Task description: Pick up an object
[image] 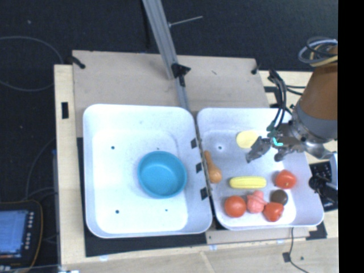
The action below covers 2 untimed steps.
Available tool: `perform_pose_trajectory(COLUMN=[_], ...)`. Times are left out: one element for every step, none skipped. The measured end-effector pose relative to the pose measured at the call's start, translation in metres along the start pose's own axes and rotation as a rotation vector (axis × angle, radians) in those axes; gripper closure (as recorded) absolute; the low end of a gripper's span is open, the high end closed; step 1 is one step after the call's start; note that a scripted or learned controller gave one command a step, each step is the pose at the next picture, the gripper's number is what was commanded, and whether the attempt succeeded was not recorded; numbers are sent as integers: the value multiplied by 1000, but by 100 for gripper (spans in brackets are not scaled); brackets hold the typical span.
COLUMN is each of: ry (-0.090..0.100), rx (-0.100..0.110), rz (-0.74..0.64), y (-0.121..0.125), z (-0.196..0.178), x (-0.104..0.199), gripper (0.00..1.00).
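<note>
step: approach for a pick in the right bin (pixel 227 118); nothing lifted yet, judging by how the items lie.
gripper (pixel 267 149): above the right bin's upper middle, just right of the pale yellow lump (pixel 247 139); opening not readable at this size, cannot tell.
candidate target: pale yellow lump, nearest to the gripper, clear bin floor around it.
other items: yellow banana-like piece (pixel 247 182) at bin centre; red tomato (pixel 285 179) to its right; red ball (pixel 235 206), pink piece (pixel 256 201), brown piece (pixel 278 196) and a red piece (pixel 273 210) bunched at the near edge; orange carrot-like piece (pixel 212 169) against the left wall.
advice: best to go for an isolated item, centre over it, descend straight; avoid the crowded near cluster.
arm pose: orange band (pixel 321 95) at right, wrist angled down and leftward into the bin.
left bin (pixel 114 118): blue bowl (pixel 162 173).
</note>
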<state>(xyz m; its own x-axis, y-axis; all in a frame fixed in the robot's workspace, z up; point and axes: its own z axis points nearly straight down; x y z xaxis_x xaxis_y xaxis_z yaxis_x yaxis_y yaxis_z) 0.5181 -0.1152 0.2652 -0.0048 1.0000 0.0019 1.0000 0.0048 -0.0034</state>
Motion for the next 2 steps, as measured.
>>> perform_pose_trajectory(ry=[0,-3], rx=[-4,3], rz=[0,6], y=[1,2], z=[-2,42], x=[0,-4], gripper=[0,0])
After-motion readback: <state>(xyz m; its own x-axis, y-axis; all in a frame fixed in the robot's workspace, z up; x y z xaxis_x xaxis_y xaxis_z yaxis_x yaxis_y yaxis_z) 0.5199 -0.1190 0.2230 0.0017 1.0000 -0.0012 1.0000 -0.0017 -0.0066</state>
